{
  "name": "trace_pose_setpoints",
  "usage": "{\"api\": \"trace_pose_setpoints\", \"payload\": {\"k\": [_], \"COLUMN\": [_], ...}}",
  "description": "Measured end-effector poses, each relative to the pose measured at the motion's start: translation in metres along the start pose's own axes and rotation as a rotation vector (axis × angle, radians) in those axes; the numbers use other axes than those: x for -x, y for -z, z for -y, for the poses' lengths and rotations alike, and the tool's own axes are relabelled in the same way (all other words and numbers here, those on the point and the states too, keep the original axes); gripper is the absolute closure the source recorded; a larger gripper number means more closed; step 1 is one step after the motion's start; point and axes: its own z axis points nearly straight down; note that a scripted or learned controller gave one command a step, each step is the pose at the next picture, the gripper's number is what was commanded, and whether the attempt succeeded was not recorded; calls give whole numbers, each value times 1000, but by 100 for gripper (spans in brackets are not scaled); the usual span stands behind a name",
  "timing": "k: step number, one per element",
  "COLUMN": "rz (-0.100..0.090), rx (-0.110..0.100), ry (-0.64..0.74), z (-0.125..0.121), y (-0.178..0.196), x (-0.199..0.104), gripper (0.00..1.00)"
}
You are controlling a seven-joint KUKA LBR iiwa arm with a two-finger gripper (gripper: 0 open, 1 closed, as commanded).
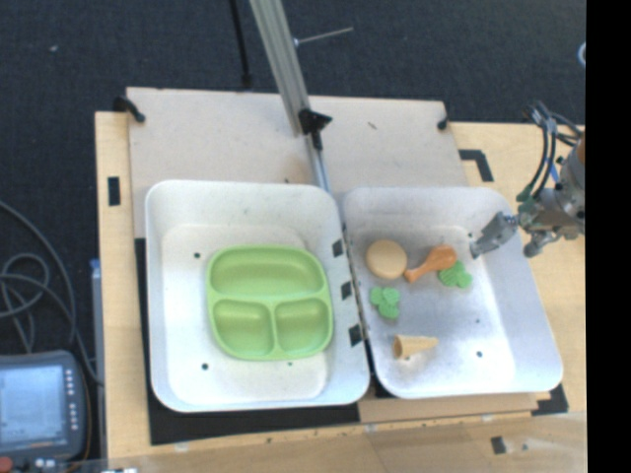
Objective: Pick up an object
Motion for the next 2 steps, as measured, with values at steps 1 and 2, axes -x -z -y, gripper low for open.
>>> {"api": "trace_pose_setpoints", "payload": {"k": [1,2], "rz": [0,0], "rx": [0,-7], "ry": [-1,-3], "z": [0,2], "y": [0,-62], "x": [0,6], "gripper": [0,0]}}
